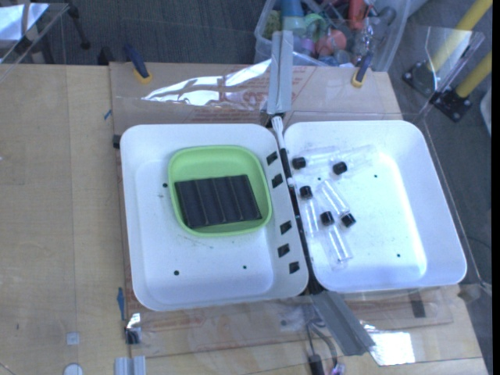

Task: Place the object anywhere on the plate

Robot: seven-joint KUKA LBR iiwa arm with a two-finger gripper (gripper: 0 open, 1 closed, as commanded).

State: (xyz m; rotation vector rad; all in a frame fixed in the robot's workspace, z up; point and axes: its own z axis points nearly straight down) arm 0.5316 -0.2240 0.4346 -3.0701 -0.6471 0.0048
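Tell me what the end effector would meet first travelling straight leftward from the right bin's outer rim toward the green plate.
Probably the clear black-capped tubes in the right bin, if it travels low; height is unclear. Then the green plate.

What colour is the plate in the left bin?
Light green; the plate shows best in the camera view, with a dark ribbed block lying on it.

Standing by the counter [55,209], the rig hardware I can make out is a grey metal bracket [344,328] at the near edge, thin dark cables [316,359] trailing below it, and a shiny upright metal strip [280,69] at the far side.
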